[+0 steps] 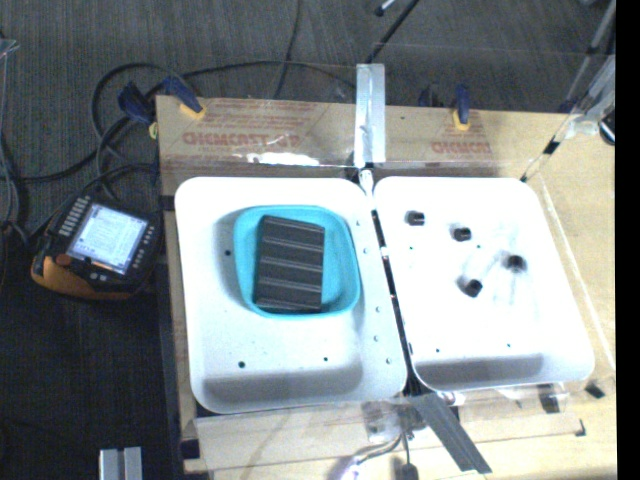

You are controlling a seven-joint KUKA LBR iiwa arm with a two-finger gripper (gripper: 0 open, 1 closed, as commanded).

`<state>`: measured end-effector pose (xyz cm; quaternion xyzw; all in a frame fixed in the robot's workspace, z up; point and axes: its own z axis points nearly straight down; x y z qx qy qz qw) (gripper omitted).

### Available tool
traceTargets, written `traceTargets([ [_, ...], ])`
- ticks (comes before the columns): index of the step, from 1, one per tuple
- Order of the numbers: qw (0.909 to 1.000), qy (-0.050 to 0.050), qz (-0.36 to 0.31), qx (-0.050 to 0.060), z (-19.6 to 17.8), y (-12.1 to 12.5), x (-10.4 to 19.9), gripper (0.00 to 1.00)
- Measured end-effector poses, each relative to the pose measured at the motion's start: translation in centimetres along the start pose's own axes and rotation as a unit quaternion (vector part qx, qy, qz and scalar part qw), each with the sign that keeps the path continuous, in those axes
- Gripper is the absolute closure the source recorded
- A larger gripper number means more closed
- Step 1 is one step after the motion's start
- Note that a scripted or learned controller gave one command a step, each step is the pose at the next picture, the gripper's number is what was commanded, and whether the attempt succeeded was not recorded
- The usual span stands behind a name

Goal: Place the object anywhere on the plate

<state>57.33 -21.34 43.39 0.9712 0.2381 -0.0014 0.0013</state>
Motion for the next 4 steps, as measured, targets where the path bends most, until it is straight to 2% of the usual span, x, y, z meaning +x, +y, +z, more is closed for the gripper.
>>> traceTargets([
  [1, 0.9991, -0.001, 0.042, 0.001, 11.32, 1.23, 0.12, 0.00],
  [4, 0.9991, -0.001, 0.042, 0.001, 11.29, 1.23, 0.12, 0.00],
])
